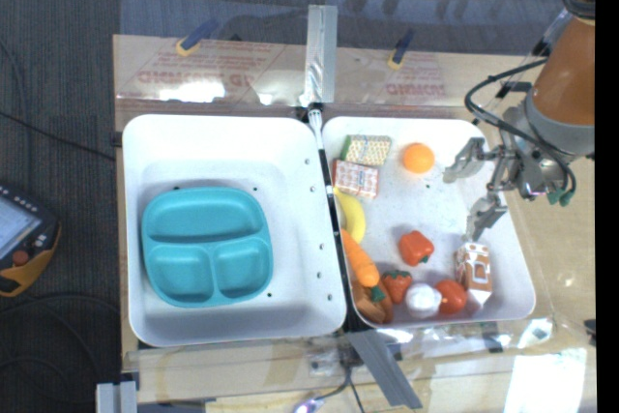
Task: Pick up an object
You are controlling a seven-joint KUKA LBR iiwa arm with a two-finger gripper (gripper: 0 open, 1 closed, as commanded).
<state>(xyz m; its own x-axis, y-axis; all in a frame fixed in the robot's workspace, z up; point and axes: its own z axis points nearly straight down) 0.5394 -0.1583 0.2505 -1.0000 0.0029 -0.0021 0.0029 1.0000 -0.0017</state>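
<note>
Left bin (135, 237): teal divided tray (205, 243), nothing else on it. Right bin (527, 290): two small boxes (360, 164) at the top left, banana (352, 216) and carrot (362, 264) along the left wall, orange ball (418, 158) near the top, red pepper (416, 248) mid-floor, white egg-like piece (422, 299) and small carton (474, 268) at the bottom right. Gripper (476, 191) hangs over the right side of this bin, fingers spread apart, nothing between them. Risk: carton sits close to the wall, so a finger may strike the rim; the round pieces may roll clear as the fingers close.
</note>
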